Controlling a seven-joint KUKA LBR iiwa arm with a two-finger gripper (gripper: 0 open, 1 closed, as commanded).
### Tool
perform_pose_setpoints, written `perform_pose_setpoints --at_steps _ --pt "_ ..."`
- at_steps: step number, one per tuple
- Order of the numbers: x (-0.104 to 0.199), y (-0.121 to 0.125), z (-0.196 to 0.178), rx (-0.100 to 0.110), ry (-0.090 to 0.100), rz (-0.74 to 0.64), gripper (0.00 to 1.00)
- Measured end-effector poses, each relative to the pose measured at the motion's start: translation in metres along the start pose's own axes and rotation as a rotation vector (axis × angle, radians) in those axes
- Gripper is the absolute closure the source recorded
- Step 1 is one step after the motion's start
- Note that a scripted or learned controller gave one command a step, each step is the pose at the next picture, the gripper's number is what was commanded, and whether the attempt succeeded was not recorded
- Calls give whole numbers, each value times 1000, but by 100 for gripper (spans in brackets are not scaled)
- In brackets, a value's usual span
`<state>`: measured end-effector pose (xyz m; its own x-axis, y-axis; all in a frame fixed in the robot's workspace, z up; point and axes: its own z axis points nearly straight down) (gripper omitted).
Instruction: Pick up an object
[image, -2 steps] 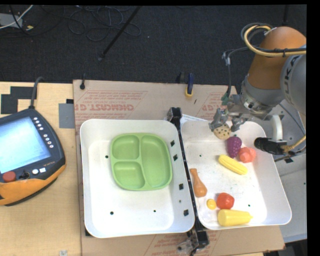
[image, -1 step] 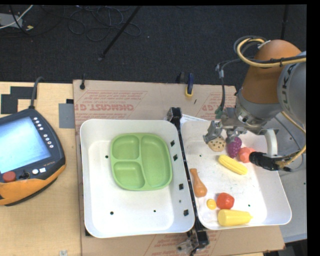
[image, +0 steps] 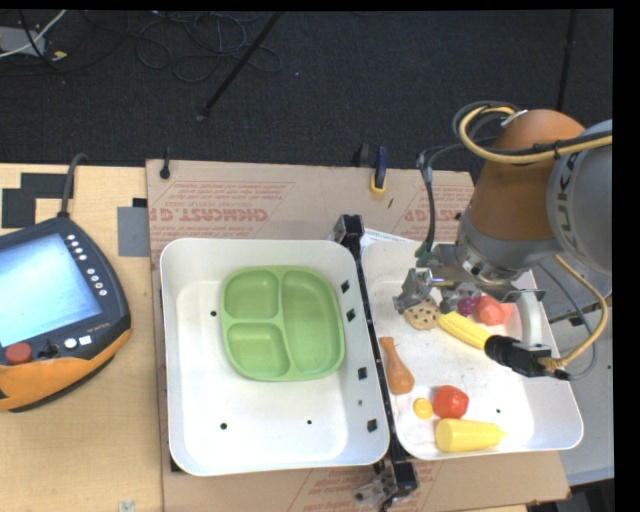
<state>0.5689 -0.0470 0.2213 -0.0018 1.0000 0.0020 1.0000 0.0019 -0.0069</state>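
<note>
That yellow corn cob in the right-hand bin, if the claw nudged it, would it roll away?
Probably, a little. The corn looks rounded and tapered, so a sideways push would likely roll it in a curve. It lies close to the cookie and a pink piece, which may stop it. It looks like smooth toy plastic, so it may slip between the gripper's fingers.

Even, fairly bright overhead light falls on the two shallow white plastic bins (image: 190, 300), which look slightly washed out at centre frame. Shadows are soft and short. The dark floor across the top of the frame stays dim. Focus is moderately sharp throughout, with mild graininess.
</note>
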Motion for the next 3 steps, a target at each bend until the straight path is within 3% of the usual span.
perform_pose_setpoints --at_steps 2,3 --pt "68 -53 -14 0 0 -1 100" --pt "68 -58 5 0 -2 1 100"
